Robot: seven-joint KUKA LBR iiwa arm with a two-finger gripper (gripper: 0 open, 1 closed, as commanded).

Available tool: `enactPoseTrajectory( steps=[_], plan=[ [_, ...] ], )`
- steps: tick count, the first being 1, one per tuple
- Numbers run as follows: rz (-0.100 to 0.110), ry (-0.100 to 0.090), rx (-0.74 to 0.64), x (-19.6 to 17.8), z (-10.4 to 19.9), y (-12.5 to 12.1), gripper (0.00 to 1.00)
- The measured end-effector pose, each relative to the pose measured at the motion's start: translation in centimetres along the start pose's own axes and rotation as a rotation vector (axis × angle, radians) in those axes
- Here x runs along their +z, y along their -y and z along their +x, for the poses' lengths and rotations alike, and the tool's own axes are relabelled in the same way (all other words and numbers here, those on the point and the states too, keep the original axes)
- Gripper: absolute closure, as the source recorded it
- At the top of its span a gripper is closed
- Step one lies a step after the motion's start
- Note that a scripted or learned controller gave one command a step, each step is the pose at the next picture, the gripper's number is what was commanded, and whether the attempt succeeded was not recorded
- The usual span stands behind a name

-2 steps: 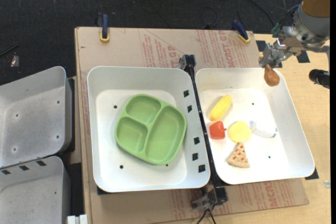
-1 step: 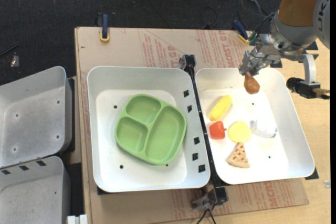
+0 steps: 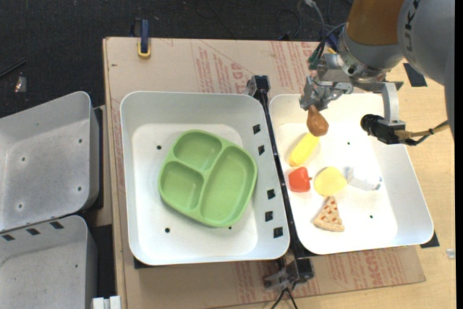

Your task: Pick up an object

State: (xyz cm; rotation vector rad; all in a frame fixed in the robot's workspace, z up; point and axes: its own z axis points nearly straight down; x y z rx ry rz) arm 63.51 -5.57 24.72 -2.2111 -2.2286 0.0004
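Note:
My gripper [image 3: 317, 105] hangs over the back left part of the right bin [image 3: 405, 177]. A small brown pear-shaped object [image 3: 317, 124] dangles from it, its narrow top caught between the shut fingers. Just below it in the bin lie a yellow oblong piece [image 3: 304, 149], a red piece [image 3: 299, 179], a round yellow piece [image 3: 329, 181], a pizza-slice toy [image 3: 329, 216] and a pale clear item [image 3: 362, 178].
The left bin [image 3: 145, 119] holds a green divided plate [image 3: 208, 177]. A black divider with clips [image 3: 269, 155] runs between the bins. A black fitting with a cable [image 3: 380, 128] sits at the right bin's far side. White lids [image 3: 43, 148] lie off to the left.

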Motion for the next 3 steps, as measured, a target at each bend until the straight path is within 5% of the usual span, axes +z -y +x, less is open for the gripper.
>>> enactPoseTrajectory(
  steps=[3],
  plan=[
    [-0.001,0.000,-0.001,-0.5,15.3,3.4,1.00]
  ],
)
